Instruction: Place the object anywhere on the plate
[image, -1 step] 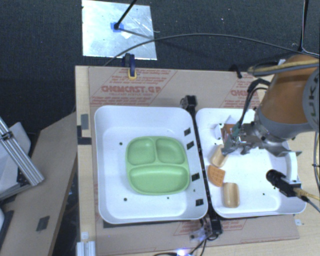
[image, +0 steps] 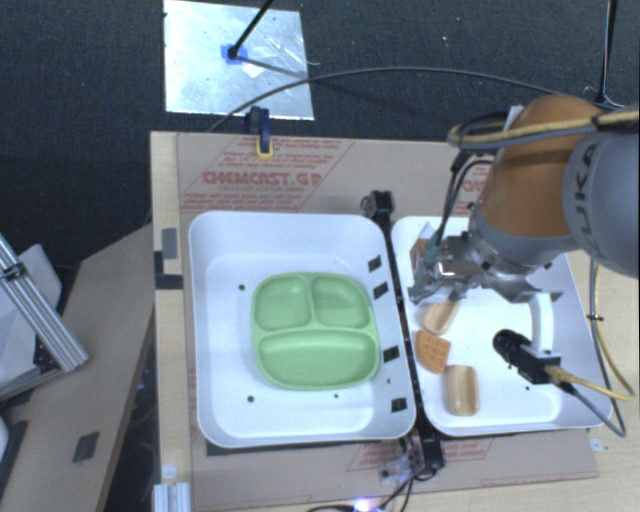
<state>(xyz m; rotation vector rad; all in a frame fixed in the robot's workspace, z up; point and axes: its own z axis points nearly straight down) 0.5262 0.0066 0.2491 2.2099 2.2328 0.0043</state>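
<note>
In the left bin (image: 222, 285), centred, a green divided plate (image: 315, 331); in the right bin (image: 520, 410), close to its left wall, three food-like pieces in a row: a pale tan piece (image: 438, 317) farthest back, an orange square (image: 432, 351) just in front, a tan rounded piece (image: 461, 390) nearest the front; low over the pale tan piece, perhaps touching it, the gripper (image: 428, 288); how far open, and whether holding anything, impossible to tell.
</note>
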